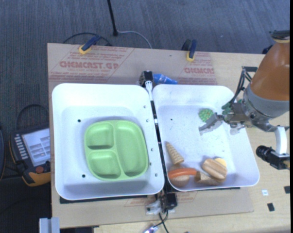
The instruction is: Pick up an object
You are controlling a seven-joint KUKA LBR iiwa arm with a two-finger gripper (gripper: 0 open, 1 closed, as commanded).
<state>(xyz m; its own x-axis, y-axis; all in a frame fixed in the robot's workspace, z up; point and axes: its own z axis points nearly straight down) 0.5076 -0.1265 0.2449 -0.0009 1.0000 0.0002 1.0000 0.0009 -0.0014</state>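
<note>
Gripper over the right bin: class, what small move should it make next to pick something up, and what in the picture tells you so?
Probably a short move toward the small green object, then down. The gripper hovers in the right bin just beside that object, holding nothing, while the cone and other toy foods lie further off along the near wall.

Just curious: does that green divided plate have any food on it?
Empty. The green plate in the left bin shows three bare compartments.
</note>
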